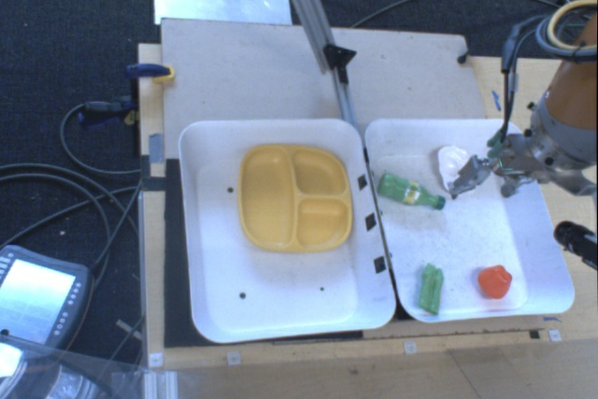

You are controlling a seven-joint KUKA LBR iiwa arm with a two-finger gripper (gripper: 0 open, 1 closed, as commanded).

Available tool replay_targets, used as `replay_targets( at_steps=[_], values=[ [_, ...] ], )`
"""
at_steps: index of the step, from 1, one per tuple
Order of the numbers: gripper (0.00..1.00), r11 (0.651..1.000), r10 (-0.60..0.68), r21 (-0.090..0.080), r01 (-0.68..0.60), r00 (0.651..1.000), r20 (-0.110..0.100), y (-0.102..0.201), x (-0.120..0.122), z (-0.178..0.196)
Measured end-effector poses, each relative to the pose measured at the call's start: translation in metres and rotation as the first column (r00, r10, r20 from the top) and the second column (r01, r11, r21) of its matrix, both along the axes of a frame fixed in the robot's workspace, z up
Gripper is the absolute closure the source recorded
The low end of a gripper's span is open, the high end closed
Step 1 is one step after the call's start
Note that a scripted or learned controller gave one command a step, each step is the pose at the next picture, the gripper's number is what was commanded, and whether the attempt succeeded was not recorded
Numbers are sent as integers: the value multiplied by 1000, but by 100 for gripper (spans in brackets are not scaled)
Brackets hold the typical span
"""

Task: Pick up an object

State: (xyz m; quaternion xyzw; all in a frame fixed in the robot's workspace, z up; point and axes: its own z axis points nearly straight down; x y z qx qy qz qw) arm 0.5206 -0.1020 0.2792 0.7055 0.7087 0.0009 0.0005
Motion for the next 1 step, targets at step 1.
replay_targets(
  at_steps=[1],
  values=[
    [0,1000,-2,0,2,1000,1,0,0,0]
  ],
)
